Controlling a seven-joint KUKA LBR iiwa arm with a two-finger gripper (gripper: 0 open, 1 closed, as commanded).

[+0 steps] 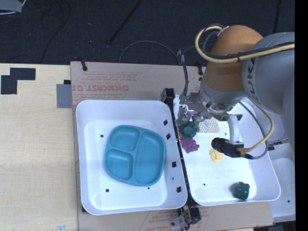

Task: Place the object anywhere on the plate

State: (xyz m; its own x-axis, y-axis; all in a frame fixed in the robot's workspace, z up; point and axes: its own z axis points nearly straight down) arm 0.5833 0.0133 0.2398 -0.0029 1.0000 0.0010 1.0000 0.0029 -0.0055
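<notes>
A blue divided plate lies in the left bin. My gripper hangs over the left edge of the right bin, fingers pointing down. A dark green lumpy object sits between the fingertips, so the gripper is shut on it. A purple object lies just below the gripper on the bin floor. Right of that lies a yellow object, and a second dark green object rests near the bin's lower right corner.
The divider between the two bins runs just left of the gripper. A patterned pale object lies under the wrist. A black cable end hangs over the right bin. Cardboard underlies the bins.
</notes>
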